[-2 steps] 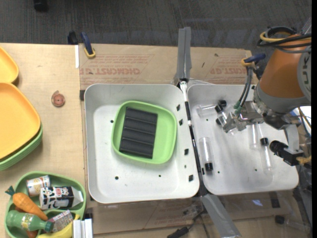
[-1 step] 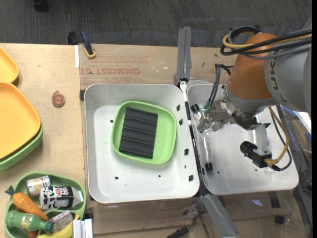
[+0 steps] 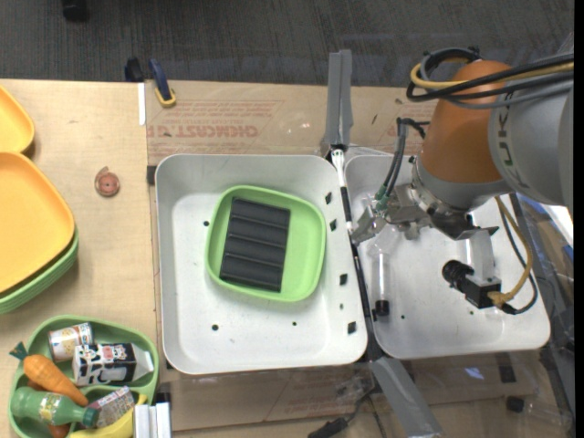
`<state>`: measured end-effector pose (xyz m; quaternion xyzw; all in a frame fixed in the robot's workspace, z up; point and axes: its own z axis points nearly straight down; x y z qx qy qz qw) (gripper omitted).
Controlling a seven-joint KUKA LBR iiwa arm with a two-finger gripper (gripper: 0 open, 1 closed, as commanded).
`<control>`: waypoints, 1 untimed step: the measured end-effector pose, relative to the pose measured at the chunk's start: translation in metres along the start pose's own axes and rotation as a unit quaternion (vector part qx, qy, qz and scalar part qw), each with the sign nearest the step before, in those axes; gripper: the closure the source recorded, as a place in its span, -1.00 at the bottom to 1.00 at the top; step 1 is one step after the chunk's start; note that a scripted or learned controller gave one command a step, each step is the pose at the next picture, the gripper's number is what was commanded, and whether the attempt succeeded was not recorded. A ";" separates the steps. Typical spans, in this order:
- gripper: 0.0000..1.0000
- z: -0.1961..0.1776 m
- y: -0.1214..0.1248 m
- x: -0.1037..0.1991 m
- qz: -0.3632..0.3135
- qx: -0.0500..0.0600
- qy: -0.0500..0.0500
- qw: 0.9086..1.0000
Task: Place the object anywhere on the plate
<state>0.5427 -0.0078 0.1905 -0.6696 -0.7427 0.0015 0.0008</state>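
A green square plate (image 3: 308, 245) sits in the left white bin (image 3: 182, 272), slightly left of the bin's middle. On the plate lies a black ridged rectangular object (image 3: 254, 243), flat and well inside the rim. My gripper (image 3: 394, 212) hangs over the right white bin (image 3: 438, 331), near that bin's upper left corner, below the orange wrist band (image 3: 465, 126). It is well to the right of the plate and apart from the black object. The arm's body hides most of the gripper from above.
Cables and a black connector (image 3: 470, 283) dangle from the arm over the right bin. Yellow plates (image 3: 27, 217) are stacked at the far left. A green bowl of toy food (image 3: 82, 377) is at the bottom left. A small pink disc (image 3: 108, 182) lies on the bench.
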 end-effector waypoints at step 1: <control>-1.00 -0.058 -0.015 0.056 0.265 0.000 -0.001 0.964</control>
